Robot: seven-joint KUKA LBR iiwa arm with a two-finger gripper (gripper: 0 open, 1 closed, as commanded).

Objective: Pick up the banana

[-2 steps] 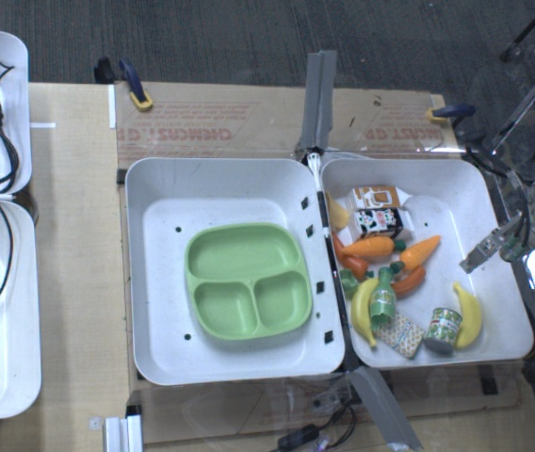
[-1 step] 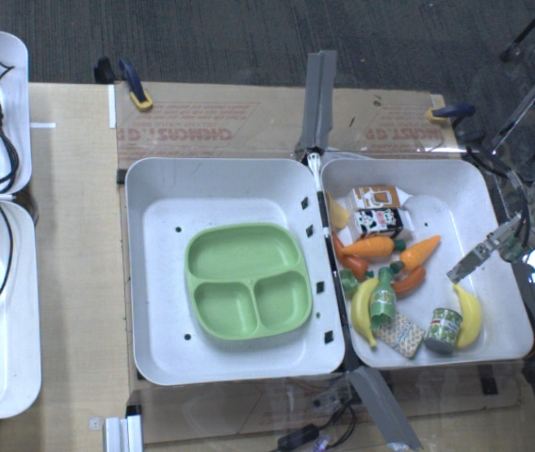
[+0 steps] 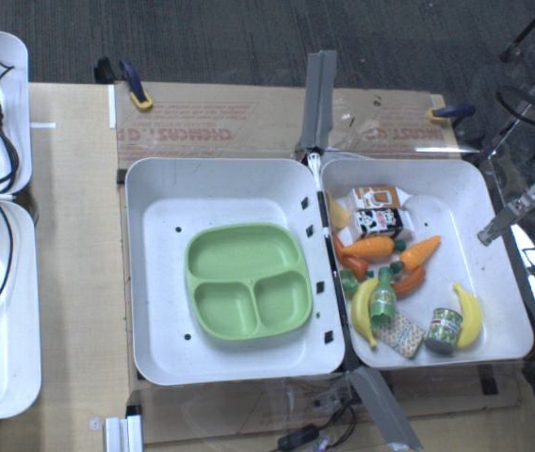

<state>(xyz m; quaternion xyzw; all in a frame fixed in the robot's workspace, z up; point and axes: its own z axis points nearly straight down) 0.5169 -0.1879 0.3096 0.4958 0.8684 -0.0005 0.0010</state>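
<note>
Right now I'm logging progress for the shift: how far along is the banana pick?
Nothing looks done yet. Two bananas lie in the right bin: one beside the green can, another by the green bottle. The gripper sits at the bin's right rim, holding nothing visible. Reaching, grasping and lifting all remain.

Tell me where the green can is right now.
The green can sits in the right bin, near its front right corner, just left of a banana and right of the patterned sponge.
</note>
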